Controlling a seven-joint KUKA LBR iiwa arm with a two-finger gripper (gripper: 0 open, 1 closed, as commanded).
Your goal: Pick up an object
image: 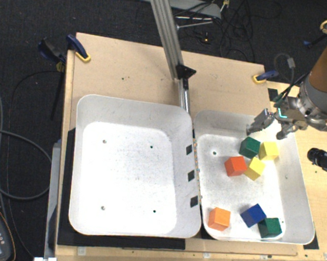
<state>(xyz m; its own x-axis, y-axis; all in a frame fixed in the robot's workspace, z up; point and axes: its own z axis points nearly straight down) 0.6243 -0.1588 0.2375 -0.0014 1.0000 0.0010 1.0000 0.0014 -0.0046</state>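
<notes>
My gripper (270, 127) hangs over the far part of the right bin (298, 191), open, its two fingers spread with nothing between them. Just below it sits a cluster of blocks: a green block (249, 147), a yellow block (269, 150), a second yellow block (256, 167) and an orange-red block (236, 166). Near the bin's front lie an orange block (219, 218), a blue block (253, 215) and a dark green block (270, 227). The gripper stands above the green and yellow blocks without touching them.
The left bin (94, 118) lies beside the right one, divided by a ridge with black clips (192, 175). A metal pole (169, 39) slants across the bench from the back. Blue-and-yellow clamps (79, 48) grip the bench's far corners.
</notes>
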